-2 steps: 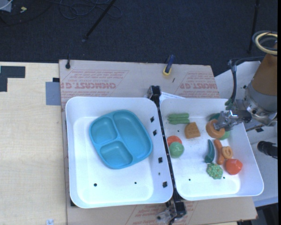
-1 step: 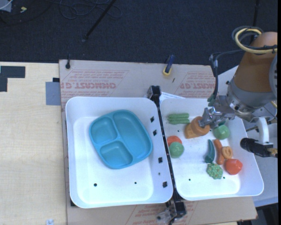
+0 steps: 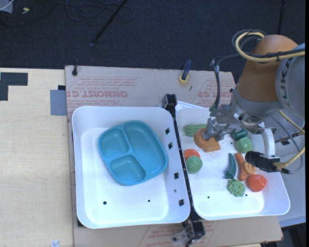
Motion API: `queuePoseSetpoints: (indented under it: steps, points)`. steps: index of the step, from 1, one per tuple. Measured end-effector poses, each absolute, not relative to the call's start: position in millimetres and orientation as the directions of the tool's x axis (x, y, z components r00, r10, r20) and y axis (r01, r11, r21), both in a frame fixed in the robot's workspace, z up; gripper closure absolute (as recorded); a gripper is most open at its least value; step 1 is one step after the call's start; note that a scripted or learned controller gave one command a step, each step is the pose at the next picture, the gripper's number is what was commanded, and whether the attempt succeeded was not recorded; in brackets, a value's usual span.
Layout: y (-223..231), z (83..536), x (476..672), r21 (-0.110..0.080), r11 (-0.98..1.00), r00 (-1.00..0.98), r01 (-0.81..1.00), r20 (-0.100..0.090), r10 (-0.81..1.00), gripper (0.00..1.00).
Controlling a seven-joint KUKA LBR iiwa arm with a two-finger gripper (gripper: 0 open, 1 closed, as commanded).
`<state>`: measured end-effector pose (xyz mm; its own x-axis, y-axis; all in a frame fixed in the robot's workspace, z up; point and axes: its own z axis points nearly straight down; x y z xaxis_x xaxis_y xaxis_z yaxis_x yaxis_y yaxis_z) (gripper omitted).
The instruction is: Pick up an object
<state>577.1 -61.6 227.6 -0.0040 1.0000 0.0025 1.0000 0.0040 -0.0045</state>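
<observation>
hand (image 3: pixel 215 130) low in right bin (image 3: pixel 216 210), directly over orange piece (image 3: pixel 207 143) near bin's upper left; piece just below-left of fingertips. opening: cannot tell (wrist hides it). other toys lie right.

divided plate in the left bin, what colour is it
The divided plate is light blue, clear in the camera view.
</observation>
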Motion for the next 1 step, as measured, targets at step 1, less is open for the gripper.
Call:
queuePoseSetpoints:
  steps: [1]
  points:
    - [-2.7, 217.9, 583.4, -0.006, 0.005, -0.005, 1.000, 0.003, 1.000, 1.00]
